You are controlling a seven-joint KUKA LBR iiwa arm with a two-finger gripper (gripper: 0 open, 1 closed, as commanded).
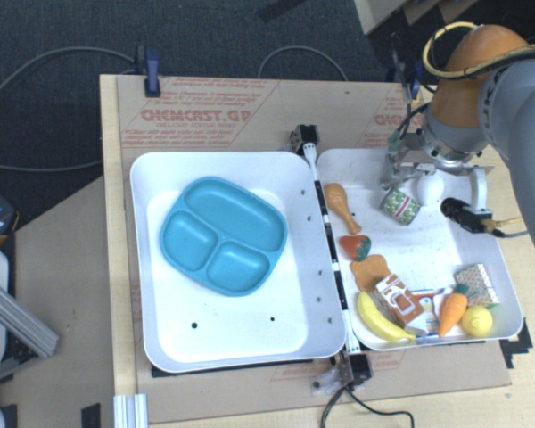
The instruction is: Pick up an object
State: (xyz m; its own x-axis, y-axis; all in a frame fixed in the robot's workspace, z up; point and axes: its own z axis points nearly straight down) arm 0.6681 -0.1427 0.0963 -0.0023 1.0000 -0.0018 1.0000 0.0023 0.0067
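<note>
Holding a blue divided plate (223, 235), left bin (160, 328), toy food in right bin (508, 315), jaws' state unclear.

Glossy smooth blue plastic plate (223, 234), matt white plastic bins (160, 310), protective printed paper on bench (205, 114)

arm (508, 78) cut off at 3 o'clock edge. wrist covers gripper (408, 175), grip state unreadable. small can (399, 205) label too small to read.
</note>
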